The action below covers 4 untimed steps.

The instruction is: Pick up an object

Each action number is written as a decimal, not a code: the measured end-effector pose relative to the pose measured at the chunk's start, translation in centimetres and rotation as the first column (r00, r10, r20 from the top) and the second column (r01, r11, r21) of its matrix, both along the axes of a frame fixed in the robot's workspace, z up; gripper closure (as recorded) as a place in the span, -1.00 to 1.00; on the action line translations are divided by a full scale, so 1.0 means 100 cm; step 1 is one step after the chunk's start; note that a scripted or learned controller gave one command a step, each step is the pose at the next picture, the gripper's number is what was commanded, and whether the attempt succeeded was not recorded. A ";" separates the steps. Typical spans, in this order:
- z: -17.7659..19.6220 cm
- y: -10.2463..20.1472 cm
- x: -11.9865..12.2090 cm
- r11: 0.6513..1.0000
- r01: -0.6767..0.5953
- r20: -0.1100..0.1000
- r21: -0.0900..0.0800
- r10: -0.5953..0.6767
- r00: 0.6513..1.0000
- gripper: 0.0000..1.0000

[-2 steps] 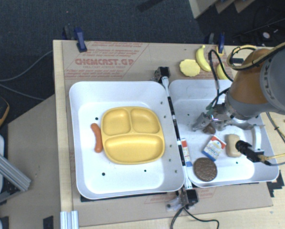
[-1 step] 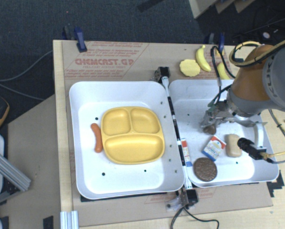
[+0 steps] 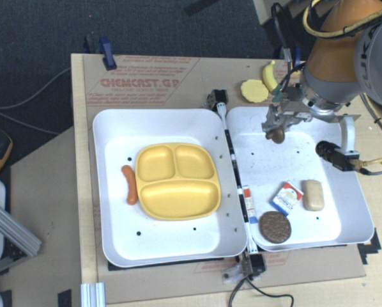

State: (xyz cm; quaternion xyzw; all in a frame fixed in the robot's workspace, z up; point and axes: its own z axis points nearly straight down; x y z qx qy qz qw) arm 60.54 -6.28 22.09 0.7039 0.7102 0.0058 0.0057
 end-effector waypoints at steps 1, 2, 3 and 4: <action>-0.038 0.058 -0.016 1.000 0.003 -0.022 0.003 -0.003 1.000 1.00; -0.011 0.077 -0.060 1.000 0.006 -0.019 0.002 -0.006 1.000 1.00; -0.037 0.011 -0.021 1.000 0.014 -0.014 -0.003 -0.014 1.000 1.00; 0.019 0.089 -0.030 1.000 0.000 -0.009 0.002 0.000 1.000 1.00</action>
